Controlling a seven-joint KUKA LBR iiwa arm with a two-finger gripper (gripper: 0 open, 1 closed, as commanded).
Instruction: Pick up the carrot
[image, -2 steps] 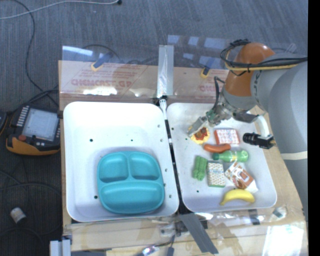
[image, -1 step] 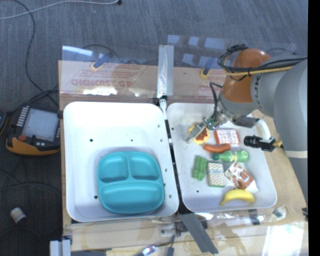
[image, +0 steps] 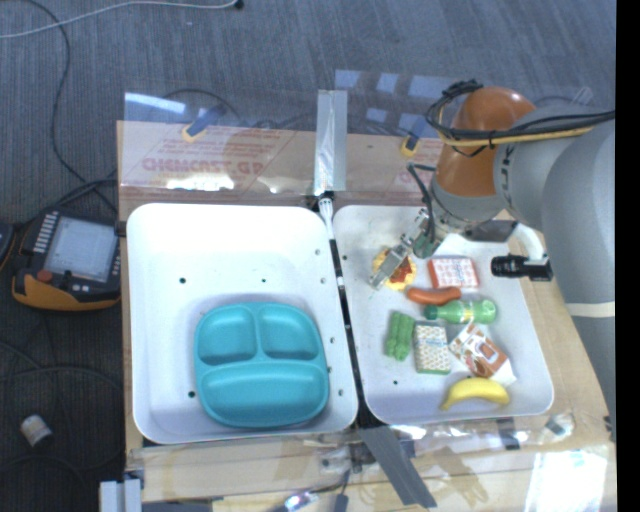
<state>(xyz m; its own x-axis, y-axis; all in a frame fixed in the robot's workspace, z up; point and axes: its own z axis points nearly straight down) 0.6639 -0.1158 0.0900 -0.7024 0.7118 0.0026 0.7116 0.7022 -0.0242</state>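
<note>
The carrot (image: 433, 295), a short orange stick, lies flat in the right bin (image: 355, 330) near its middle. My gripper (image: 397, 260) reaches down from the grey and orange arm (image: 480, 150) into the bin's upper left part. It sits just up and left of the carrot, over a small yellow and red item (image: 396, 268). The carrot lies apart from the gripper, and its right end touches a green bottle (image: 462, 311).
Around the carrot lie a red and white box (image: 452, 272), a green vegetable (image: 400, 335), a green-white packet (image: 432, 350), a snack packet (image: 478, 350) and a banana (image: 475, 393). A teal divided plate (image: 262, 362) sits in the left bin (image: 160, 260).
</note>
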